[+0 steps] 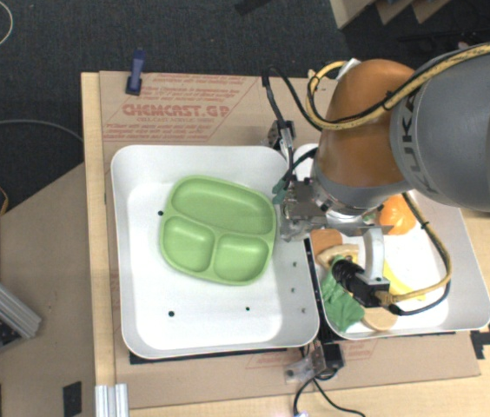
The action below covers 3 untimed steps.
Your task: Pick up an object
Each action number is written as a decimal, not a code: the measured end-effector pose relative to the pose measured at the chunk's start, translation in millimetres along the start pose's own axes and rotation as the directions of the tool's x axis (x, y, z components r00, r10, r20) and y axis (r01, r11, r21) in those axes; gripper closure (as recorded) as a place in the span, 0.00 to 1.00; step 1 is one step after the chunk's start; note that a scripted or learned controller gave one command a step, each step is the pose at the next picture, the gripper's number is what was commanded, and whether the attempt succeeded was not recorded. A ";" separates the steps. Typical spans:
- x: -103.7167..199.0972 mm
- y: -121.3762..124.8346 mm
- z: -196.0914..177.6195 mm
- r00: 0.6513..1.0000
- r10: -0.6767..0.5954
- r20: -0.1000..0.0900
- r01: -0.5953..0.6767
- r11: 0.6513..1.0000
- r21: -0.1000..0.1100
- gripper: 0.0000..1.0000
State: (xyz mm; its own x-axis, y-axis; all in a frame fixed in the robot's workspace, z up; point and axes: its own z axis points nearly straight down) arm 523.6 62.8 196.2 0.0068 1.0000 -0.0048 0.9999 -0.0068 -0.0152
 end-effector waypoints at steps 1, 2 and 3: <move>40.6 -44.9 -96.8 1.000 -0.012 -0.009 0.012 1.000 -0.022 1.00; 119.6 -48.1 -227.2 1.000 -0.018 -0.014 0.017 0.999 -0.032 1.00; 43.1 -47.8 -204.9 1.000 0.001 -0.003 -0.001 1.000 -0.012 1.00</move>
State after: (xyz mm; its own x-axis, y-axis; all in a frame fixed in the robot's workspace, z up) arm 479.3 107.1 401.6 0.0077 1.0000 -0.0021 1.0000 -0.0077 -0.0037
